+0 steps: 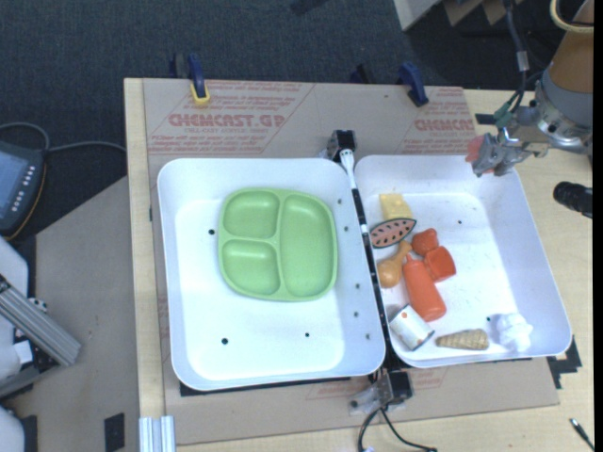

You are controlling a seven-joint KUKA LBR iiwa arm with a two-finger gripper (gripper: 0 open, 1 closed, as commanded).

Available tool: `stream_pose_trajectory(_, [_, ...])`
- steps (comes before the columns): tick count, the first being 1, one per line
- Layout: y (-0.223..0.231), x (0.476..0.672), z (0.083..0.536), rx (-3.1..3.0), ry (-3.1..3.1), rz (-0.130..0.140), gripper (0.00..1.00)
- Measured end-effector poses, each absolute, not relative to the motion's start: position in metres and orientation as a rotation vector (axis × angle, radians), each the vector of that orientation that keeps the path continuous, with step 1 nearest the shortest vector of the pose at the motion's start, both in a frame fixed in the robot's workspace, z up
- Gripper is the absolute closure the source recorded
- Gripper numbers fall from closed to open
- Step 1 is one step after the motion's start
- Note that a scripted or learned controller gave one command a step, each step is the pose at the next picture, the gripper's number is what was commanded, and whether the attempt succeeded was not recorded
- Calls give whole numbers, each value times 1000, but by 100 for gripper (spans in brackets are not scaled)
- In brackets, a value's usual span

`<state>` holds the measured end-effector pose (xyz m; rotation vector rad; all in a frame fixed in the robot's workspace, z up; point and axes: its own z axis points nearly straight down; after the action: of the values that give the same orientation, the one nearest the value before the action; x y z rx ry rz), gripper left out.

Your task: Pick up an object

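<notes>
**A:** Pincer [488, 154] sits at the upper right, over the top right corner rim of the right bin [528, 243]. You can't tell from this slant whether it's apart or together. You see nothing in it.

**B:** Where's the arm?

**A:** Arm [565, 111] comes in from the right edge, wrist up high, clear of the pile.

**B:** Pick candidates?

**A:** All in the right bin, bunched along its left wall. Your list, top to bottom: yellow block [395, 205] near the divider, watermelon slice [392, 232] just below it and touching, small orange-red pieces [433, 254] to the right of that, a tan pear-like piece [390, 271] at the wall, orange bottle shape [424, 292] lying at a slant below. White cylinder [409, 326] sits at the bottle's lower end. Ice-cream cone [464, 340] lies flat near the front wall, crumpled white item [512, 329] just right of it.

**B:** Pincer to pile?

**A:** Well apart. The pile is down-left of it, with bare bin floor between.

**B:** Left bin?

**A:** Left bin [188, 328] carries a green divided plate [279, 243], three compartments, sitting flat toward the upper middle.

**B:** Bench?

**A:** Brown board [283, 111] under both bins, clamps on its back edge: yellow-tipped [197, 79] on the left, blue [412, 82] on the right.
</notes>
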<state>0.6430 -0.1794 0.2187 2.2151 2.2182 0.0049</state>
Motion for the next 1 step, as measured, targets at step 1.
stream_pose_trajectory(1, [-179,644,226,2217,2220,3,100])
